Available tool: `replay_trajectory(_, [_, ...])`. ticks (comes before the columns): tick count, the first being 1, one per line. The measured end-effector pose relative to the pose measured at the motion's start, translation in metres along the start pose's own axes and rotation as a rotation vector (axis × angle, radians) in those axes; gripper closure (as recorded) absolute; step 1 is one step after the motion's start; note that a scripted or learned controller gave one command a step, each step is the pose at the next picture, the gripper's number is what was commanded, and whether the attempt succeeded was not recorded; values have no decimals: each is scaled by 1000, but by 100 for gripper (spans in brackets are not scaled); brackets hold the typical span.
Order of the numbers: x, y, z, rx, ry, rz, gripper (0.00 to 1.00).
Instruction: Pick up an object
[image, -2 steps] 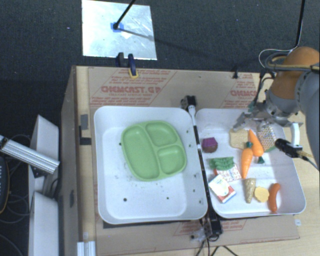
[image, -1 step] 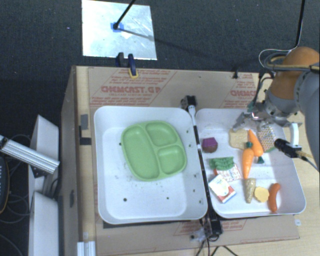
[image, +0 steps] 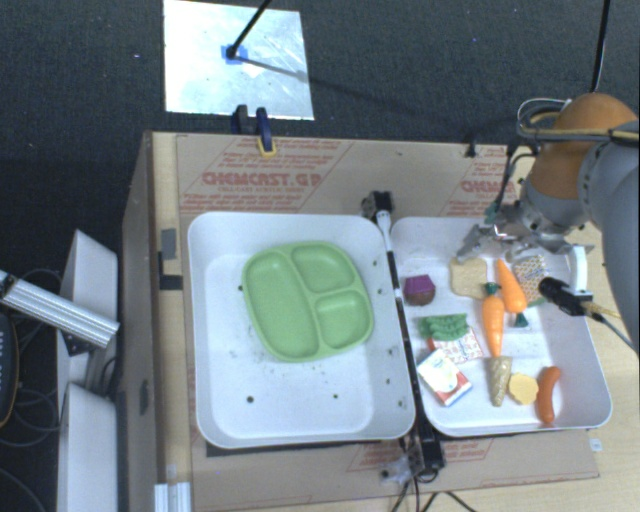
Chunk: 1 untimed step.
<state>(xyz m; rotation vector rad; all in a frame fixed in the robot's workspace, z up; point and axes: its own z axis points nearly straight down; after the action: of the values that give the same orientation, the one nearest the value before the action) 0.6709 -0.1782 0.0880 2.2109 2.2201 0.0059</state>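
The table (image: 300, 170) carries two shallow white bins side by side, so things can pass from one to the other. The left bin (image: 215, 300) holds a green divided plate (image: 305, 300), lying flat in the middle. The right bin (image: 590, 385) keeps the small toy foods crowded together, which leaves little room around any one of them. The arm (image: 585, 160) reaches in from the right, and its hand (image: 495, 238) hangs over the far end of that bin; whether it is spread or closed, or has anything, I cannot tell. Just below it lie two carrots (image: 493, 318), touching. Nearer are a green leafy piece (image: 443, 326), a purple piece (image: 419, 290), a sausage (image: 546, 394), and a yellow slice (image: 522, 388).
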Motion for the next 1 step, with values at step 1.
replay_trajectory(1, [8,0,0,0,-1,0,0])
